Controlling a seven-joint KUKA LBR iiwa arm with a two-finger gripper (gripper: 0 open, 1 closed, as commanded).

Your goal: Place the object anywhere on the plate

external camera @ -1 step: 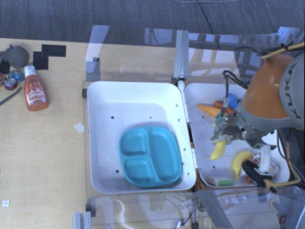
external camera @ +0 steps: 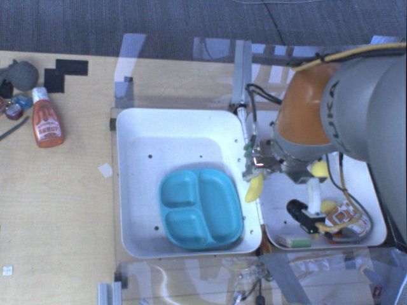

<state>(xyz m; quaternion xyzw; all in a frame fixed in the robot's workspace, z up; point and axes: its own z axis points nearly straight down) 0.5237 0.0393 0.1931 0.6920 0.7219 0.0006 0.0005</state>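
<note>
— Since my gripper [external camera: 256, 164] sits over the wall between the two bins, where is the object?

— A yellow banana [external camera: 254, 187] hangs just below my wrist, long axis nearly upright, at the left edge of the right bin [external camera: 375, 234]. I judge it may be pinched, but I cannot tell how my grip stands.

— And the plate?

— The blue divided plate [external camera: 200, 207] lies in the left bin [external camera: 137, 170], just to my left, so the carry is short and leftward

Pale wood table [external camera: 57, 202], two white bins

Left bin [external camera: 137, 170] beside right bin [external camera: 375, 234]; ketchup bottle [external camera: 47, 122] lying far left; black tape patches [external camera: 63, 74] behind it.
</note>
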